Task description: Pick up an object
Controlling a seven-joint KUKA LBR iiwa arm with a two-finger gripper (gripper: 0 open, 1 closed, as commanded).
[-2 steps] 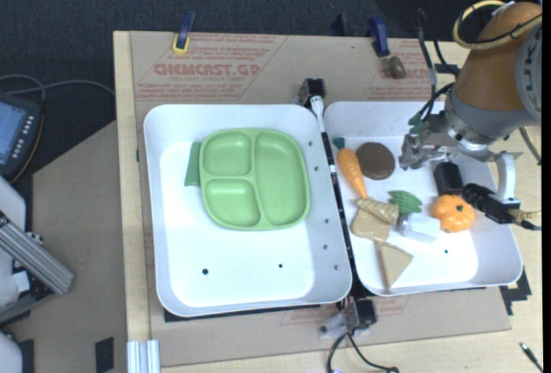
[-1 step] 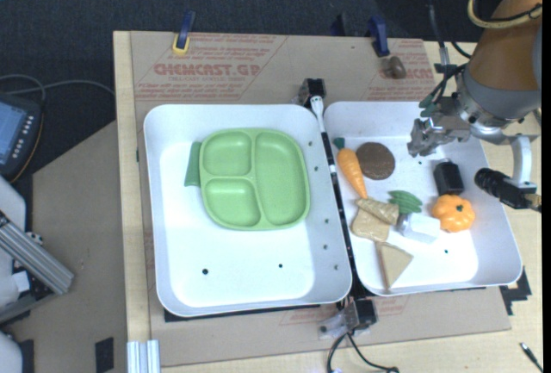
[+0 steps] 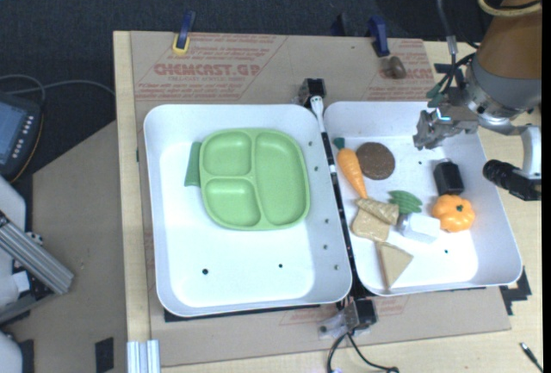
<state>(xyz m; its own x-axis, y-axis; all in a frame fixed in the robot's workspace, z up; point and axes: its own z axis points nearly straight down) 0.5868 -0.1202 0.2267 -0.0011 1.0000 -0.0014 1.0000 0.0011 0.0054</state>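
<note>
Two shallow white bins on the counter; the hand (image 3: 428, 135) hangs over the right bin (image 3: 495, 264), above a small black block (image 3: 448, 177). Can't tell its grip.

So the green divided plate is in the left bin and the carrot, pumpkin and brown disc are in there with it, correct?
Not quite. The camera view shows the green divided plate in the left bin, but the carrot, pumpkin and brown disc lie in the right bin, not with the plate.
</note>
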